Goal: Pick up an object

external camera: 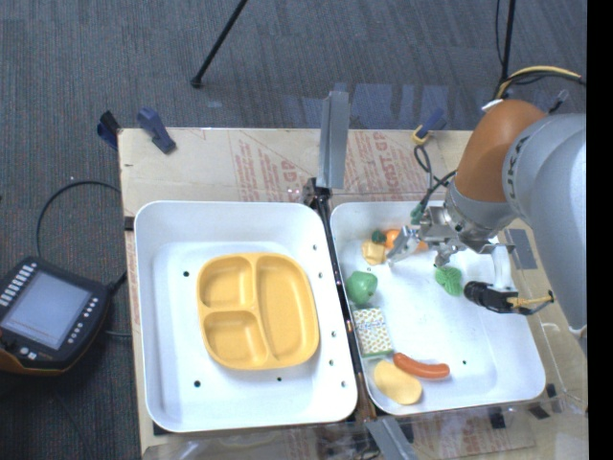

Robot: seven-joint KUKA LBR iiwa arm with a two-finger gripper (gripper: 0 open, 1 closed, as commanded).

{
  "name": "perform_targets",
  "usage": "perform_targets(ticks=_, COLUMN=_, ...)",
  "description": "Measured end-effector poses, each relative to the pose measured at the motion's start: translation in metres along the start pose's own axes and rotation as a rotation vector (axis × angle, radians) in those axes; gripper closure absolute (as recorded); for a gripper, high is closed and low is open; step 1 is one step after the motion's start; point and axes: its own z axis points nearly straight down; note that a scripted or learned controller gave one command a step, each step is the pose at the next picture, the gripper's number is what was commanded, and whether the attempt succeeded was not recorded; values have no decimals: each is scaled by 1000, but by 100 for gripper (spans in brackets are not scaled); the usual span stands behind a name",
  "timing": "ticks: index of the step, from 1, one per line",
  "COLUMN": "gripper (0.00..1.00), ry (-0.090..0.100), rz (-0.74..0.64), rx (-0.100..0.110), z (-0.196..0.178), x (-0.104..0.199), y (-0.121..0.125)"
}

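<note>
Toy food lies scattered in the right bin [517,353]: a yellow piece [374,252] and an orange bit [392,237] near the back left corner, a green ball [361,286] by the left wall, a patterned packet [373,331] below it, a red sausage [421,366] and a pale yellow slice [397,382] at the front, and a green piece [447,278] mid-bin. The gripper [428,241] hangs low over the back of this bin, just beside the yellow piece; whether it is wide or narrow cannot be told. The left bin [163,257] holds a yellow divided tray [257,310].
</note>
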Motion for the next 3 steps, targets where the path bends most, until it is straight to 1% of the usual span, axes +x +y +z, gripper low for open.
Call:
perform_targets(ticks=1, gripper=0, ry=1, rz=53, rx=-11, z=-10, x=64, y=0)
perform_targets(ticks=2, gripper=0, ry=-3, rz=72, rx=-20, z=-78, x=14, y=3)
perform_targets(ticks=3, gripper=0, ry=-1, rz=-43, rx=-3, z=4, x=26, y=0)
